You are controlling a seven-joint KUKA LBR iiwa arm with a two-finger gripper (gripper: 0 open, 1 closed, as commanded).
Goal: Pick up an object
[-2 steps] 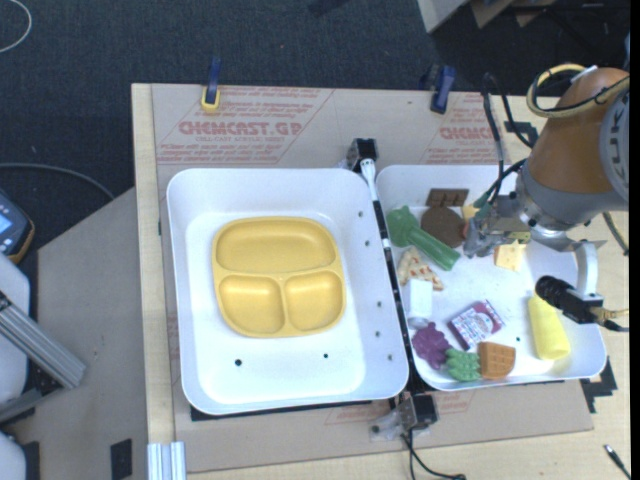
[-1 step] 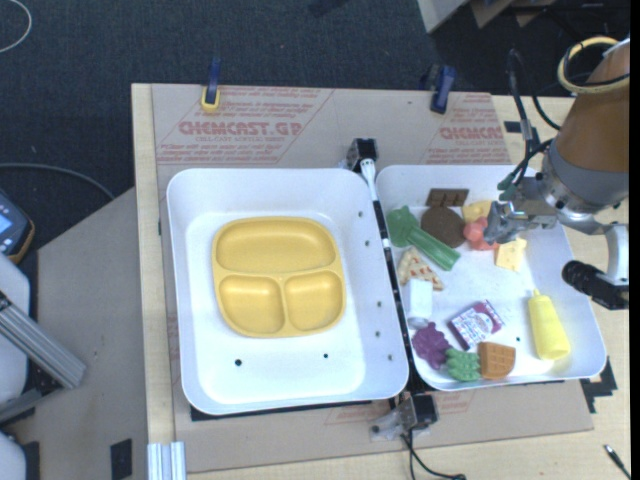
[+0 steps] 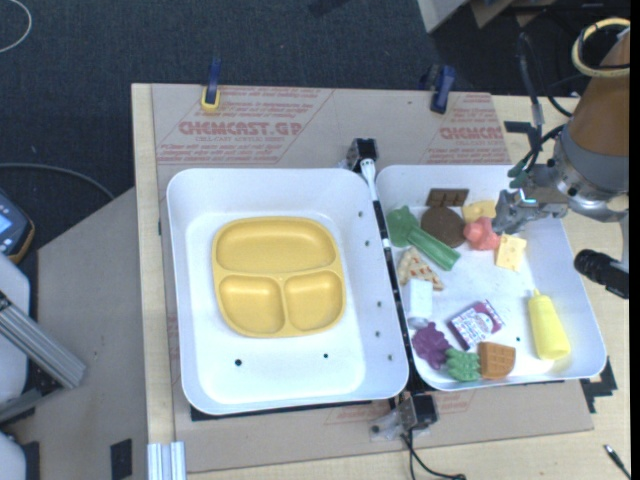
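My gripper (image 3: 510,214) hangs over the back right part of the right bin (image 3: 585,308), just above a pink toy (image 3: 481,233) and a pale yellow cheese wedge (image 3: 511,252). Nothing shows between its fingers. Around it lie a brown round piece (image 3: 443,224), a chocolate bar (image 3: 447,198), a small yellow piece (image 3: 479,210) and a green vegetable (image 3: 420,238). Toward the front lie a yellow mustard bottle (image 3: 548,326), a purple packet (image 3: 476,322), purple grapes (image 3: 430,343), a green toy (image 3: 463,364) and a waffle (image 3: 496,359).
The left bin (image 3: 190,268) holds a yellow divided plate (image 3: 278,273). A black divider with clamps (image 3: 364,154) runs between the bins. A pizza slice (image 3: 421,267) lies near the right bin's left wall. The arm's orange band (image 3: 605,118) rises at the right edge.
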